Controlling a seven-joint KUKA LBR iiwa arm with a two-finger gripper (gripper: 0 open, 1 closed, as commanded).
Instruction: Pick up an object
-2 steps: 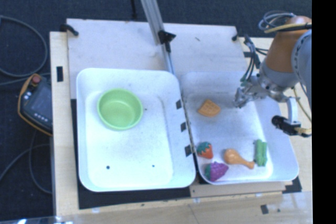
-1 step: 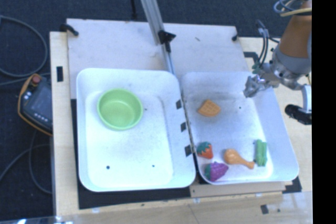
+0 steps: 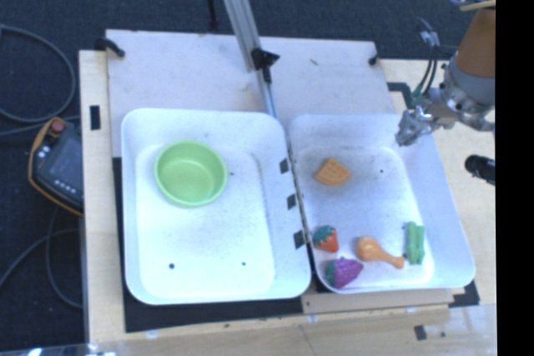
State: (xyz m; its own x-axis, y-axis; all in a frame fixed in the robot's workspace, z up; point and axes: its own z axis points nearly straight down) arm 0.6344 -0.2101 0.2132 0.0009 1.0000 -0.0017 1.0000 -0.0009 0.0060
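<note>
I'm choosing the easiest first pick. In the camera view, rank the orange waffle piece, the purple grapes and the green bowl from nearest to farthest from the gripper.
From the gripper, at the right bin's upper right rim:
1. Orange waffle piece, upper part of the right bin.
2. Purple grapes, bottom edge of the right bin.
3. Green bowl, left bin.

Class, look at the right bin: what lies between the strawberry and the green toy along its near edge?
In the camera view, the orange drumstick toy lies between the strawberry and the green toy; the purple grapes sit just below that line.

Grey arm, pincer [image 3: 410, 129] low at right
</note>
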